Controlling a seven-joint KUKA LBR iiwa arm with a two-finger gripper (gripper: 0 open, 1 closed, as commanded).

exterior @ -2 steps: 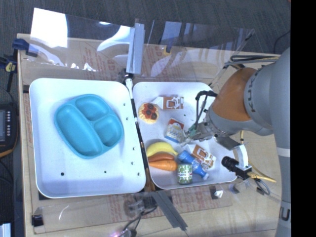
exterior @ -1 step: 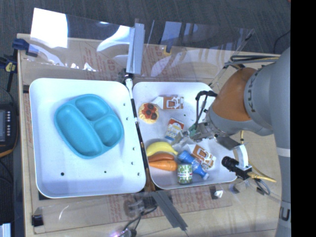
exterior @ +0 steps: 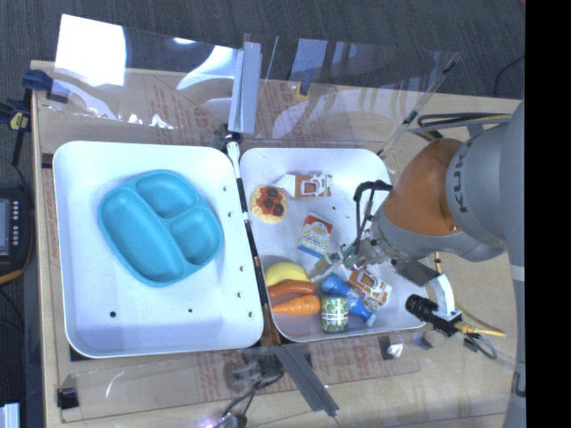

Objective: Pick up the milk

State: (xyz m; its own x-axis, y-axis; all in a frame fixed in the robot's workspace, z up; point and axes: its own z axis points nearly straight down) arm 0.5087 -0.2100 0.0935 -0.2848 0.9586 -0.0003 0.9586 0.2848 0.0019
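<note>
Three small brown-and-white cartons lie in the right bin (exterior: 393, 178), and I cannot tell which is the milk. One carton (exterior: 310, 185) is at the back, one (exterior: 316, 235) in the middle, and one (exterior: 369, 286) toward the front right. My gripper (exterior: 344, 259) hangs low in the bin between the middle carton and the front carton. It is just above a blue item (exterior: 342, 288). The grey arm with its orange band (exterior: 426, 201) reaches in from the right and hides the bin's right part.
A pizza toy (exterior: 268, 201), a banana (exterior: 285, 272), a carrot (exterior: 295, 305) and a green can (exterior: 335, 314) crowd the right bin's left and front. A blue divided plate (exterior: 161, 226) sits in the left bin (exterior: 80, 310).
</note>
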